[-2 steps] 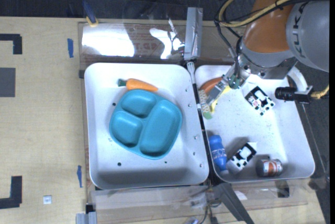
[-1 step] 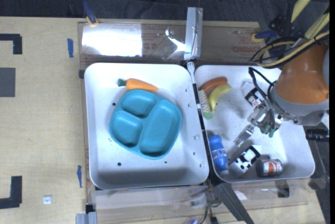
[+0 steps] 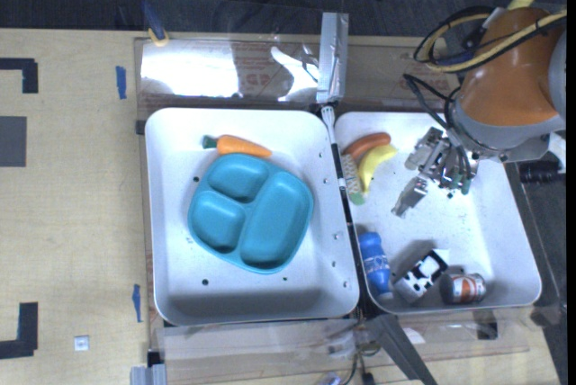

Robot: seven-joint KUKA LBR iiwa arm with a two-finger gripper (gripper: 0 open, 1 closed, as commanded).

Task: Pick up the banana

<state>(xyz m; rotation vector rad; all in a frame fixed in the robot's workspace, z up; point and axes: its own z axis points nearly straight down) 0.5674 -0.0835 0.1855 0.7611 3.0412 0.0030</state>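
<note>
The banana (image 3: 376, 162) lies in the right bin (image 3: 504, 221), near its far left corner, just beside the wall that divides the two bins; an orange-red sausage-shaped item (image 3: 367, 143) touches its far side, and a small packet (image 3: 350, 177) sits against the wall just beside it. The gripper (image 3: 425, 179) hangs over the middle of the same bin, to the right of the banana and apart from it; its jaws stand apart with nothing between them. Nearer the front edge lie a blue bottle (image 3: 373, 262), a black-and-white object (image 3: 420, 273) and a can (image 3: 463, 287). In the left bin (image 3: 180, 284) a blue divided tray (image 3: 251, 210) rests with a carrot (image 3: 238, 145) touching its far rim; both bins sit on the worktop (image 3: 67, 221).
</note>
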